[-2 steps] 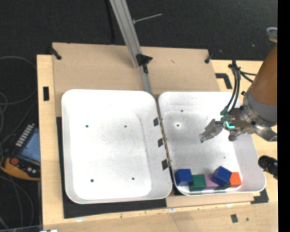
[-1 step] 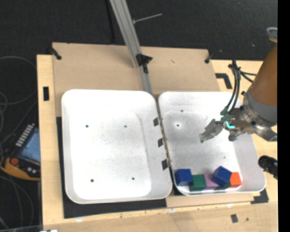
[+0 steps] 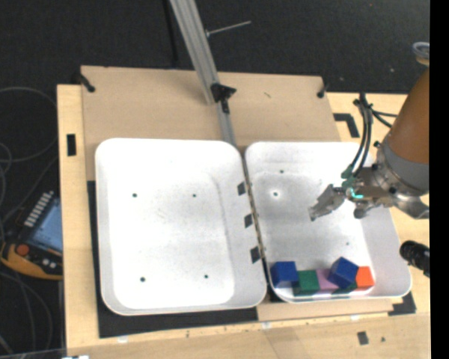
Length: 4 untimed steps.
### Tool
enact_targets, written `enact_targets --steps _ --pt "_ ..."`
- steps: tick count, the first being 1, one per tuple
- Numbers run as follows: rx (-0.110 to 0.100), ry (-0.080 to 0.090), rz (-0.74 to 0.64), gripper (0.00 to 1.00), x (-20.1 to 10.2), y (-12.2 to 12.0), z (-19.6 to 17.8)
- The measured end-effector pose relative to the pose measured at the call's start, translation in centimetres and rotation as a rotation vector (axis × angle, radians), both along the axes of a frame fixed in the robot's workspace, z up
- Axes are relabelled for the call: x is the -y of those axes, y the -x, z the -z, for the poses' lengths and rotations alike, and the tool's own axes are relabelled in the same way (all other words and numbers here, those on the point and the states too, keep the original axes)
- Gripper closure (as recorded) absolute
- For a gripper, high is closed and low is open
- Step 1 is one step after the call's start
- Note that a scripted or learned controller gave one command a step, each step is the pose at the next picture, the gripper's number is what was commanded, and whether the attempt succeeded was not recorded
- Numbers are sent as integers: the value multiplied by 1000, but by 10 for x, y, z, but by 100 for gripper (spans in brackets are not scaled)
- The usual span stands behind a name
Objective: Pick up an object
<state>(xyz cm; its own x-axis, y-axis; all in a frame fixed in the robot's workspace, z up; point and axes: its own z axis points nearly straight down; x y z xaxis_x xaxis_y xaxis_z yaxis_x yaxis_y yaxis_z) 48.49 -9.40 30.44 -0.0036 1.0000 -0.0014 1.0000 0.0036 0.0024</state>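
Two-finger claw hangs over the middle of the right shallow white bin, fingers spread wide, nothing between them. Small blocks lie apart from it along the bin's near wall: blue cube, green cube, pink block, second blue cube, orange cube.

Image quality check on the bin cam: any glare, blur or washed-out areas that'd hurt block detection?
Camera view: both white bins nearly blown out, little shading on their floors; overall soft focus; gripper smeared and low in detail; blocks bunched at the right bin's near edge, colours distinct but boundaries fuzzy; dark surround underexposed.
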Motion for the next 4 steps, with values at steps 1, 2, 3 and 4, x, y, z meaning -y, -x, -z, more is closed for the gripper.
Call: enact_targets --steps 1,2,3,4 --pt "0 0 0 0 0 0 0" --pt "0 0 0 0 0 0 0" --pt "2 1 -7 100 1 -1 -11" --pt "5 -2 -7 100 -66 -19 -63"
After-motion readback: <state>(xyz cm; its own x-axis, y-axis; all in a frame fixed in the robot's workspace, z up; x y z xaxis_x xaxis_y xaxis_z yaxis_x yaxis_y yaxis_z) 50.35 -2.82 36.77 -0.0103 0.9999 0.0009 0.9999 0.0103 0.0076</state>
